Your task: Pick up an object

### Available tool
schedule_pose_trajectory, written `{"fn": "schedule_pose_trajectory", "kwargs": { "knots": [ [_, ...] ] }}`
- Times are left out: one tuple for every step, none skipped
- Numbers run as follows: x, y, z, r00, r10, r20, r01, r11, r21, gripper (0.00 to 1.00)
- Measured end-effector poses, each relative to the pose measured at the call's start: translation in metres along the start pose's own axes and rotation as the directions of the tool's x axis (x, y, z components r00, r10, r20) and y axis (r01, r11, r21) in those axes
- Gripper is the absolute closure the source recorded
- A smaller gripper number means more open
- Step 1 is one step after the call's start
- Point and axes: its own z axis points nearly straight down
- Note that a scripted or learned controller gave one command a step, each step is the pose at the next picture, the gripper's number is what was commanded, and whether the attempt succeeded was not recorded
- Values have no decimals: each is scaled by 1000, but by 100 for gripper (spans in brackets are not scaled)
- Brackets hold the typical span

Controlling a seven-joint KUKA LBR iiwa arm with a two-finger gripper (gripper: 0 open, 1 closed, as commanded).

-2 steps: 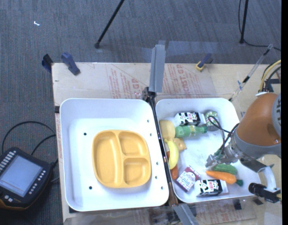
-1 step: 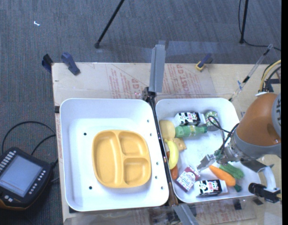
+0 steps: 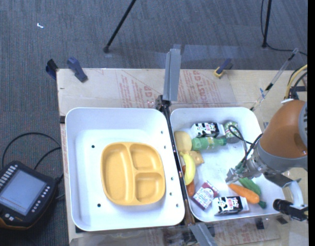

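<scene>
Toy groceries crowd the right bin [image 3: 250, 118], and the arm's gripper [image 3: 238, 174] sits low among them near that bin's right side. Whether the jaws are apart or together cannot be told, since the grey wrist and cabling cover them; nothing is seen held between them.

Nearest the camera, at the bin's front edge, lies a black-and-white milk carton [image 3: 230, 204], with a small red-and-white carton [image 3: 203, 196] just to its left. Just behind the milk carton an orange carrot [image 3: 244, 192] lies at a slant, touching a green vegetable [image 3: 249, 184] that sits right beside the gripper.

Along the bin's left wall a yellow banana [image 3: 189, 167] stretches front to back, with a pale yellow fruit [image 3: 182, 142] behind it. A green bottle [image 3: 208, 143] lies on its side toward the middle. Farther back rest a second black-and-white carton [image 3: 205, 129] and a small can [image 3: 231, 128].

The left bin [image 3: 80, 132] holds a yellow divided tray [image 3: 132, 173], lying flat near its middle. Beyond both bins, the bench [image 3: 121, 86] shows a brown surface carrying blue clamps [image 3: 75, 68].
</scene>
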Motion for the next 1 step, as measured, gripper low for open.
{"fn": "schedule_pose_trajectory", "kwargs": {
  "knots": [
    [0, 0, 0, 1000, 1, 0, -1, 1000, 0, 0]
  ]
}}
